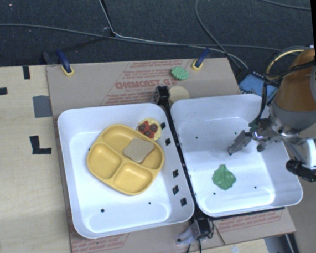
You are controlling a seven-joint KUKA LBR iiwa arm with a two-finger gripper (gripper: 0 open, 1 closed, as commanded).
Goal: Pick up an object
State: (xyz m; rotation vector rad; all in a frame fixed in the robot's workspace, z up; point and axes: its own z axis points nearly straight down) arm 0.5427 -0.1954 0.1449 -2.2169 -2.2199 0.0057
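A green leafy piece point(224, 177) lies flat on the floor of the right bin point(256, 107), toward its front. My gripper point(235, 146) hangs low over that bin's middle, reaching in from the right, above and slightly right of the green piece and apart from it. Nothing shows in its grasp. In the left bin point(82, 208) a yellow divided plate point(108, 158) carries a tan slice of bread point(138, 149). A small yellow item with red berries point(149, 128) rests at the plate's far right corner.
The bins meet at a black divider strip point(176, 166) in the middle. A green dotted disc point(179, 73) lies on the cardboard behind the bins. Cables point(222, 39) run across the dark floor at the back. The arm's orange band point(301, 81) stands at the right edge.
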